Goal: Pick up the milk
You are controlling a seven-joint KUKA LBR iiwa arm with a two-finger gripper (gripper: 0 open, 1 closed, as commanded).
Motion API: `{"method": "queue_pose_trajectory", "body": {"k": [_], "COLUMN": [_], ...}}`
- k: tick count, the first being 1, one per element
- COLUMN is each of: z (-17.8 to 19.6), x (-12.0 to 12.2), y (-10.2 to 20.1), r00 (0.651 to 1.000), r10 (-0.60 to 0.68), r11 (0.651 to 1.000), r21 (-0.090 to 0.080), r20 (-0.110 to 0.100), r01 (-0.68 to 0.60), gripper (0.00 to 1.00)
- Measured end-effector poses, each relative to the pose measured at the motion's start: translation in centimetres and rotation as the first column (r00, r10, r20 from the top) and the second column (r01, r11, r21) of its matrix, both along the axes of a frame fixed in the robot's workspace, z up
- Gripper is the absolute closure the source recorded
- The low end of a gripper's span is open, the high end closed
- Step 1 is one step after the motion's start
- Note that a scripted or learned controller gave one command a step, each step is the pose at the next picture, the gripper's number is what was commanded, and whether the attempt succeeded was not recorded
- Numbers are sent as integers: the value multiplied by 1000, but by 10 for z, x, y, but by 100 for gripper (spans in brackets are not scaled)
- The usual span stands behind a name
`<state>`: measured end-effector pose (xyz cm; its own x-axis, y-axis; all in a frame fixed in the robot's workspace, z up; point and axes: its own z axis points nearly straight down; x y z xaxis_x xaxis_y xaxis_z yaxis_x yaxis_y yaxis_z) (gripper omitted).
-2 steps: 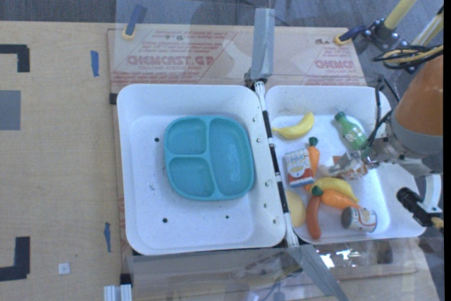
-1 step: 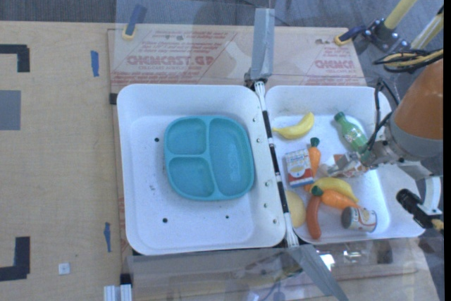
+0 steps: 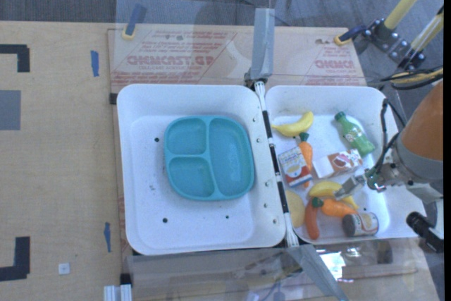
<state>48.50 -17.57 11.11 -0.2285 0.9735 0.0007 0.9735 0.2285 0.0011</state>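
White-and-red milk carton (image 3: 293, 164) lies at the left side of the right white bin (image 3: 373, 96), beside a small orange carrot (image 3: 306, 153). I'm approaching: my gripper (image 3: 350, 187) hovers right of it over a yellow banana (image 3: 325, 188), carrying nothing, and whether it's open I cannot tell. Next I need to shift left and drop squarely over the carton.

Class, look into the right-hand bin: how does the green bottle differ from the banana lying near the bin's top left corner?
Colour: the green bottle is green with a lighter cap, the banana is yellow. Shape: the bottle is straight-sided with a narrow neck, the banana is a curved crescent. Place: the bottle lies toward the bin's right side, the banana by the divider on its left. Both lie flat in the right bin.
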Motion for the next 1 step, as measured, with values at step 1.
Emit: {"method": "queue_pose_trajectory", "body": {"k": [1], "z": [-23], "x": [63], "y": [12], "r00": [996], "r10": [-89], "r11": [996], "r21": [-4], "r20": [9], "r01": [89], "gripper": [0]}}
